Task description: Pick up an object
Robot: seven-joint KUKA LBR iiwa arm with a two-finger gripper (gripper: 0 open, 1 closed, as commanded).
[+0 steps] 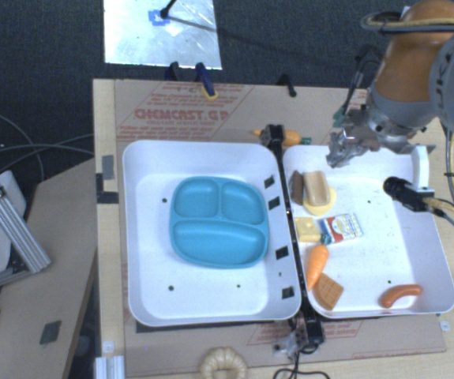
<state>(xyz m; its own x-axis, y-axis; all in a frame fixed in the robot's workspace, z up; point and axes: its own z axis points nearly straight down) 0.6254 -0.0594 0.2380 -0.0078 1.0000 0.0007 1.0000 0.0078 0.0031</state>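
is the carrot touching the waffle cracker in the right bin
Touching. The camera view shows the carrot lying with its lower tip against the top corner of the waffle cracker, no white bin floor between them.

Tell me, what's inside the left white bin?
The left white bin holds a blue divided plate lying flat, its three compartments bare. Whatever lies beneath the plate is covered by it.

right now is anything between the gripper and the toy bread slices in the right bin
Nothing visible does. The gripper hangs over the right bin by its far rim, and the bread slices lie just down-left of it, with bare white floor between.
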